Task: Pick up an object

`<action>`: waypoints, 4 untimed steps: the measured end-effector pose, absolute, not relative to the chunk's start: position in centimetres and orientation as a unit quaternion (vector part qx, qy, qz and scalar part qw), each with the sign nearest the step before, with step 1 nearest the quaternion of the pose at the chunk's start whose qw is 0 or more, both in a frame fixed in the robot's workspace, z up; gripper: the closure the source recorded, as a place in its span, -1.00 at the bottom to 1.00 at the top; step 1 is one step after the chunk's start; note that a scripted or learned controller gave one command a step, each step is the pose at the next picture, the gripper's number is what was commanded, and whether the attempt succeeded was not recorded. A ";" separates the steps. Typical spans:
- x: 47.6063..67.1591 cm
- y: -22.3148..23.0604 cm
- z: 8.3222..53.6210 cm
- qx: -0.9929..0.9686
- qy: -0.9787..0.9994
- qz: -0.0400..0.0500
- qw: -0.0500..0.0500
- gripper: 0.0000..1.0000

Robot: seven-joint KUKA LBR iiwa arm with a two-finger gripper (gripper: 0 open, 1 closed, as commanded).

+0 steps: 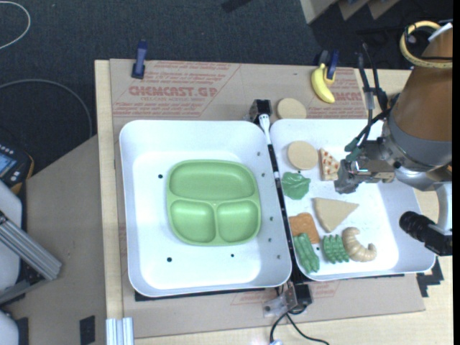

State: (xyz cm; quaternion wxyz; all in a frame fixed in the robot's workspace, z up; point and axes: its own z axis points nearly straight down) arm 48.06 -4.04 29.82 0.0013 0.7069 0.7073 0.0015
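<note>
Gripper [347, 180] hangs low over the right bin [402, 139], grip state unclear.

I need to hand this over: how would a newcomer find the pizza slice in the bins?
Start at the right white bin, the one crowded with toy food. Look in its upper half, just left of the gripper, beside the round tan disc. The pizza slice is the small narrow wedge with red spots on a pale top; the larger tan wedge below it is plain.

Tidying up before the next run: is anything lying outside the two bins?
Yes. A banana and a round tan disc lie on the cardboard behind the right bin, while the other toy food sits inside it.
</note>
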 end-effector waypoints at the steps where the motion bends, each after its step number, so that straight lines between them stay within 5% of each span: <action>1: 48.1 -4.0 30.8 0.707 0.707 0.002 0.002 1.00; 2: 47.8 -3.4 22.6 0.707 0.707 -0.003 -0.004 1.00; 3: 50.5 -4.5 18.2 0.708 0.706 -0.001 -0.002 1.00; 4: 50.0 5.6 24.1 0.703 0.711 0.003 0.001 1.00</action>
